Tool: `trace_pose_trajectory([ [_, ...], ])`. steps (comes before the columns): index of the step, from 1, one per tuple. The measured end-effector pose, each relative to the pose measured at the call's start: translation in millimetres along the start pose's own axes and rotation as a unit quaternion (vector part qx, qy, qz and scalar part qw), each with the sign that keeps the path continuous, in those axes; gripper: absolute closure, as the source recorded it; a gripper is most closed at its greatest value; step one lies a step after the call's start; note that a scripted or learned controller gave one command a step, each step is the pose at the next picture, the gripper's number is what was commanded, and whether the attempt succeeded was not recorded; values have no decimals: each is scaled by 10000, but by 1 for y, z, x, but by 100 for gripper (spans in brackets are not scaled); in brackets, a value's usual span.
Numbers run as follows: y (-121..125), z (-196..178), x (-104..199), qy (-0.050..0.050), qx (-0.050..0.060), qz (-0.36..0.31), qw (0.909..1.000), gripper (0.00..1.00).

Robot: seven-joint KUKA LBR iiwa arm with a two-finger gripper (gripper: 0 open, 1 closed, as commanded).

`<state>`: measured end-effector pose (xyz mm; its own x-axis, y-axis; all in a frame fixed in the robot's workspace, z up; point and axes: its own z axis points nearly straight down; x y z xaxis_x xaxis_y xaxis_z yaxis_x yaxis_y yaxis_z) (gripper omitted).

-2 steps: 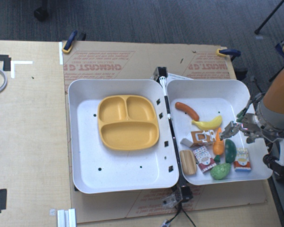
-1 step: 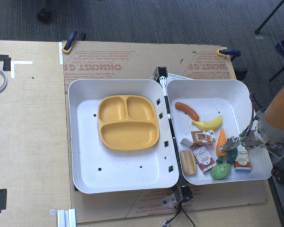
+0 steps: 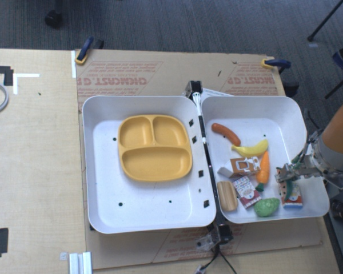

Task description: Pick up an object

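Gripper [image 3: 288, 176] low over the right bin [image 3: 286, 110], at its right side, just above a small red-and-white carton [image 3: 292, 198]; open or closed, cannot tell. Carton print too small to read. Cardboard [image 3: 126, 73] under the bins on the worktop printed in red, reversed: "CHEMCAST".

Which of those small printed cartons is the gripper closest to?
The small red-and-white carton by the right bin's right wall, directly under the gripper. The other cartons lie nearer the bin's middle.
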<state>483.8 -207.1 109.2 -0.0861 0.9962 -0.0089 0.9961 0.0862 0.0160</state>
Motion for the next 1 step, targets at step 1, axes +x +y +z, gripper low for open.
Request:
trace_pose_trajectory([
  [1, 2, -115, 56, 40, 66, -448, 9990, 100],
])
